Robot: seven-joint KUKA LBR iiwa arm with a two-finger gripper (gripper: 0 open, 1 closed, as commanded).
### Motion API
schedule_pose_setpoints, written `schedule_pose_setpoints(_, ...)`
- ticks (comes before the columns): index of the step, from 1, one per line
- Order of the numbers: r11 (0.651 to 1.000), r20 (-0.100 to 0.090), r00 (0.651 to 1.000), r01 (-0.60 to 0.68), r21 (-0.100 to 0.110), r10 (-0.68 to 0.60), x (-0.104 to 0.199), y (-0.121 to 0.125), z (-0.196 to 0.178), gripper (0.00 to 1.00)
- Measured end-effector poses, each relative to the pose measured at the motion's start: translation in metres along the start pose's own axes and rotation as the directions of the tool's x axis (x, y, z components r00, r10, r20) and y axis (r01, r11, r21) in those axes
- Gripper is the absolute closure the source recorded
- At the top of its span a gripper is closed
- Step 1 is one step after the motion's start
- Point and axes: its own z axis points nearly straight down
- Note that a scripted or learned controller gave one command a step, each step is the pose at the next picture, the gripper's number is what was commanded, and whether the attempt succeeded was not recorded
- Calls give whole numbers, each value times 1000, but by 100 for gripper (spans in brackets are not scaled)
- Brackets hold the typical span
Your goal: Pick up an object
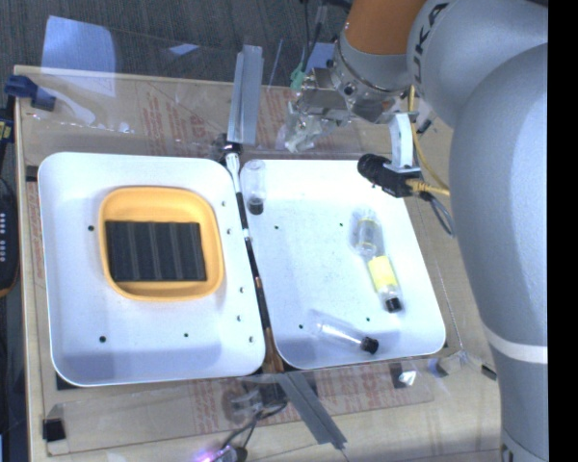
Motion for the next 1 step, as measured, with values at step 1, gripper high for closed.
schedule_pose_setpoints(1,996,-1,996,-84,4,84,-60,0,60,100)
